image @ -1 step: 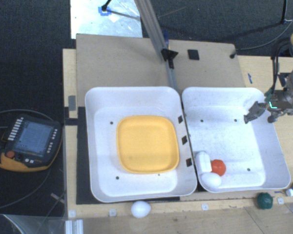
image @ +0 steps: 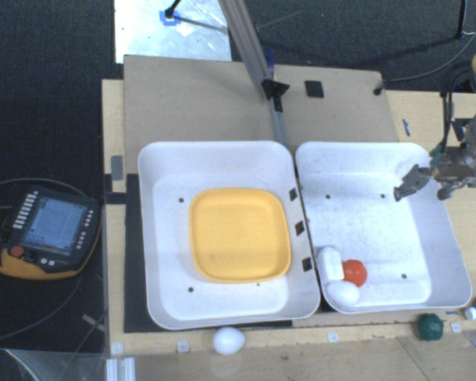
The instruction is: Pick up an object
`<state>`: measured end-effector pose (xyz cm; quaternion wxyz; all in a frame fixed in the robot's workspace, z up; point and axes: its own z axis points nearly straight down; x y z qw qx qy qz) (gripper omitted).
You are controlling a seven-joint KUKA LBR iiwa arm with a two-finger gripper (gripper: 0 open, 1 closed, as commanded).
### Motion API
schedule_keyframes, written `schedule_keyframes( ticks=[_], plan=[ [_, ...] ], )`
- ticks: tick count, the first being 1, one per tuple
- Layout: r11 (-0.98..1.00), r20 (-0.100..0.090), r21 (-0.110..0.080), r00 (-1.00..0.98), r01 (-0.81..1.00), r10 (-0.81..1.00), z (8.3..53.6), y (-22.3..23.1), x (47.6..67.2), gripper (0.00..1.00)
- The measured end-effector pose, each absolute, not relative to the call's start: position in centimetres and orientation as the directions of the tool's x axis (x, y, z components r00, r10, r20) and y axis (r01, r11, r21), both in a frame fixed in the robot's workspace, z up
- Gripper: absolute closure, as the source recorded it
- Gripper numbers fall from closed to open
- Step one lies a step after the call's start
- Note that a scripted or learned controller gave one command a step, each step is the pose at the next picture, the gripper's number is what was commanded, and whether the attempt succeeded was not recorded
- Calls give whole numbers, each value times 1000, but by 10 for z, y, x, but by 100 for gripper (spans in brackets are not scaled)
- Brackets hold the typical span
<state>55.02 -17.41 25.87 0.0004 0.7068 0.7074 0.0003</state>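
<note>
Two shallow white plastic bins sat side by side on the bench in the camera view, the left bin [image: 155,213] and the right bin [image: 436,268] touching along their inner rims. At the right edge, the grey two-finger gripper [image: 424,184] hung over the upper right part of the right bin. Its fingers [image: 409,182] looked spread, with nothing between them, though the angle left this partly unsure.

Well below and to the left of the fingers, in the near left corner of the right bin, lay three small things packed together: a round orange-red ball [image: 355,273], a white rounded block [image: 329,262] touching its left side, and a white egg-shaped piece [image: 343,294] just below both. Far left of the fingers, a square yellow plastic plate [image: 239,233] lay flat in the middle of the left bin.

Outside the bins, another white egg-shaped object [image: 228,340] rested by the left bin's near rim, and a dark green ball [image: 429,326] lay beyond the right bin's near corner. A yellow-edged control pendant [image: 46,230] sat on the dark floor far to the left.
</note>
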Motion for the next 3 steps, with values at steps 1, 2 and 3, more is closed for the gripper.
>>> schedule_keyframes(
  ticks=[1, 2, 3],
  plan=[
    [0, 1, -3, 0, 1000, 1000, 199, -169, 547, 0],
    [-1, 1, -3, 1, 1000, 1000, 146, -179, 549, 0],
    [0, 1, -3, 0, 1000, 1000, 94, -179, 548, 0]
  ],
)
